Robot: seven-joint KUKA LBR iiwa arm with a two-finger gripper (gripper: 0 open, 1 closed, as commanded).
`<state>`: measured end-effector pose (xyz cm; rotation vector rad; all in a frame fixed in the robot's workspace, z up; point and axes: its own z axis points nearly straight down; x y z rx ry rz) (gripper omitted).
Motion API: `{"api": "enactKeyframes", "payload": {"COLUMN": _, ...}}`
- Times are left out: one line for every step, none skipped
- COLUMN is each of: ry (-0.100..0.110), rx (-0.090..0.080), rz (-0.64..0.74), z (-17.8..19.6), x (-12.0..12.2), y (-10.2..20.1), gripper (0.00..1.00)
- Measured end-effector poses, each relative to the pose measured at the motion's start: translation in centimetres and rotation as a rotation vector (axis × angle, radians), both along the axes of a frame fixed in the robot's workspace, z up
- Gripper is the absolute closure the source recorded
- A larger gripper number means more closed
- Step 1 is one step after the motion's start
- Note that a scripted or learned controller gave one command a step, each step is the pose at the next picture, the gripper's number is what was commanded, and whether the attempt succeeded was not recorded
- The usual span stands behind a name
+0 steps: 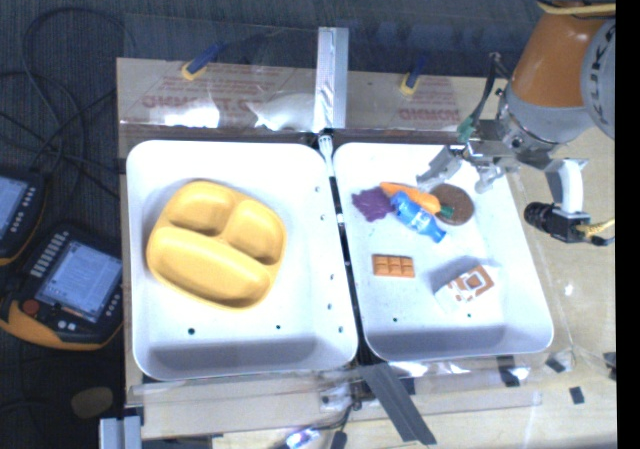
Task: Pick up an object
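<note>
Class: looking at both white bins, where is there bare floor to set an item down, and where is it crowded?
Right bin: bare along the near wall, below the orange block. Left bin: bare strip before the yellow object. Crowded: right bin's far end, near the gripper.

Hand above cluttered right bin

Grey arm, orange band above wrist, silver metal hand, black side fitting

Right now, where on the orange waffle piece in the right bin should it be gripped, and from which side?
Probably from straight above, closing across the short edges of the orange waffle piece. It lies flat and alone on the right bin floor, apart from the blue bottle and the small house-shaped block, so the approach is unobstructed.
</note>
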<state>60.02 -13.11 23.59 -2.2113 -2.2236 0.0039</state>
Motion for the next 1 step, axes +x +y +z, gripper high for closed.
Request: {"api": "enactKeyframes", "payload": {"ry": 0.000, "rx": -0.002, "rz": -0.047, "z": 0.81, "x": 6.46, "y": 0.61, "gripper": 0.00}}
